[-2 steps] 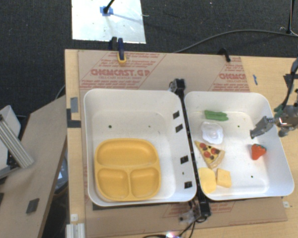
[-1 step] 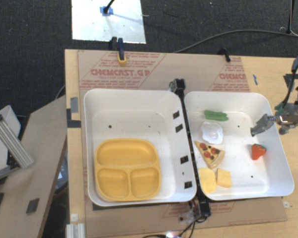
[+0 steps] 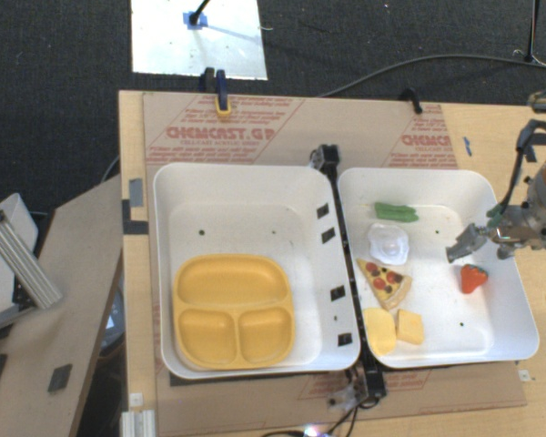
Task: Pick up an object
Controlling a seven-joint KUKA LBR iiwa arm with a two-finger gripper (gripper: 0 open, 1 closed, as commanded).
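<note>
The desk point(image 3: 282, 121) under me is pale wood with a printed sheet on it, and it carries two shallow white bins side by side. The left bin point(image 3: 246, 189) holds a yellow divided tray point(image 3: 235, 310) with three compartments, lying flat toward the near side. The right bin point(image 3: 455, 189) holds the small things: a slice of toy pizza point(image 3: 387, 283) near the dividing wall, two pale yellow pieces point(image 3: 393, 329) just below it and touching each other, a white rounded lump point(image 3: 388, 243) just above the pizza, a green pod point(image 3: 396, 212) beyond that toward the far wall, and a small red piece with an orange tint point(image 3: 473, 279) well off to the right side of the bin.

My arm point(image 3: 541, 217) comes in from the right edge, over the right bin's rim. My gripper point(image 3: 464, 244) sits just above the red piece, close beside it, with nothing seen between its parts. Whether it is spread or closed I cannot tell from this angle.
</note>
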